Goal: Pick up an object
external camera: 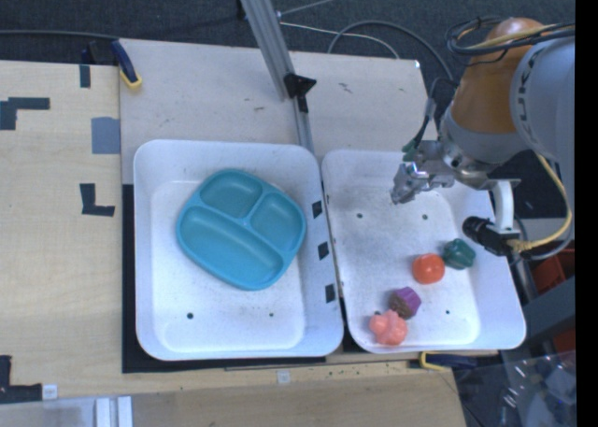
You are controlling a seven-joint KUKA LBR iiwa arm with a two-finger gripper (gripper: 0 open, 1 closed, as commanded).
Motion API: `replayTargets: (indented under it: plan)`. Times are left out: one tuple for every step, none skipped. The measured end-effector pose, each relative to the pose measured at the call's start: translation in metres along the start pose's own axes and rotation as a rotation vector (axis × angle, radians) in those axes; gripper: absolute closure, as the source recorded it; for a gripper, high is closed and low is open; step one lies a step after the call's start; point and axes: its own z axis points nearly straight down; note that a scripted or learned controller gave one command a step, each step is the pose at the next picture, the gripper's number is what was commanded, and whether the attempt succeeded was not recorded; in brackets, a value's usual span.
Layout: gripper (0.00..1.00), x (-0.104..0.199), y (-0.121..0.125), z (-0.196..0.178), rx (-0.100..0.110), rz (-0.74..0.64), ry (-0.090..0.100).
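Observation:
My gripper [404, 192] hangs over the back part of the right bin [374, 229], with nothing seen between its fingers. Well in front of it, near the bin's front right, lie an orange round object [429, 269], a dark green object [459, 253], a purple object [405, 302] and a pink object [388, 327]. The orange one sits next to the green one; the purple one rests just behind the pink one at the front rim.
The left bin [159, 229] holds a blue divided plate [242, 227]. A grey metal rail [266, 28] slants down to the ridge between the bins. The arm's orange band [486, 89] and wrist fill the space right of the right bin.

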Motion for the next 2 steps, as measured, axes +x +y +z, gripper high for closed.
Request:
replayTargets:
  plan:
    - [1.0,-0.001,0.001,-0.064,-0.002,0.001,-0.001]
    - [1.0,0.052,-0.009,-0.068,0.005,-0.003,0.002]
